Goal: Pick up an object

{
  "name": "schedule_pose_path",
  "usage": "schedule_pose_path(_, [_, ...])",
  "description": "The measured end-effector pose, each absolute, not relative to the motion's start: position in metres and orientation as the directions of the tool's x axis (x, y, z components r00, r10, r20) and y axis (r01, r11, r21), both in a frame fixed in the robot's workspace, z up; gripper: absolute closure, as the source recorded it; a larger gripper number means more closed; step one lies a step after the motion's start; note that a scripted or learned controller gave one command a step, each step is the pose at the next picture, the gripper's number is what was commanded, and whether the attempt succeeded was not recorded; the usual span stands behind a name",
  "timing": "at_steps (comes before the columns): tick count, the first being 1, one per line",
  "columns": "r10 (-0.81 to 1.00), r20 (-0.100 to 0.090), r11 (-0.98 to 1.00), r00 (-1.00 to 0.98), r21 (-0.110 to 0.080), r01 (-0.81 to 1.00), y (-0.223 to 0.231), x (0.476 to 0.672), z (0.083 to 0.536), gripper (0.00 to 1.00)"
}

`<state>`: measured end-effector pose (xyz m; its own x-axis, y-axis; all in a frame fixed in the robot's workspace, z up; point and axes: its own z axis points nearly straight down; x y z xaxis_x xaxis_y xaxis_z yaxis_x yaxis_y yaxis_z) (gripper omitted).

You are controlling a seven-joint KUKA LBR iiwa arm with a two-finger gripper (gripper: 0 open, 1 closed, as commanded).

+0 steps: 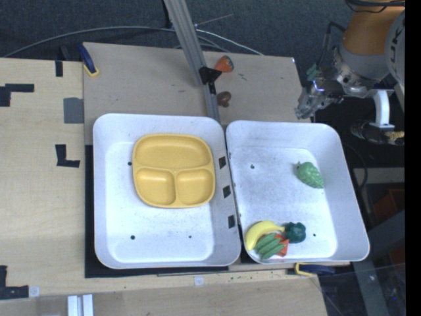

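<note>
- Two white bins sit side by side on the bench: the left bin (pixel 108 176) carries a yellow divided plate (pixel 174 170), and the right bin (pixel 276 137) carries the loose items worth picking.
- Against the right bin's near wall, a banana (pixel 258 232), a green pod-like toy with a red piece (pixel 273 245) and a dark green broccoli-like toy (pixel 295 232) lie touching in one clump, which would make any one of them awkward to take alone.
- A light green leafy toy (pixel 310 174) lies by itself toward the right wall, well apart from the clump, so it looks like the easier target.
- The gripper (pixel 309 104) hangs outside the right bin, just beyond its far right corner, carrying nothing I can see; how wide it stands, I cannot tell.
- Judging by this, no pick has begun; the arm must move in over the bin and descend.
</note>
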<state>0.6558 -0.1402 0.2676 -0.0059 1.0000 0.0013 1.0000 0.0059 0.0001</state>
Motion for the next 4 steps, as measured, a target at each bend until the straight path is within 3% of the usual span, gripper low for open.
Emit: schedule_pose_path(4, [1.0,0.0,0.007,-0.007,-0.004,1.0,0.075,0.601,0.237,1.0])
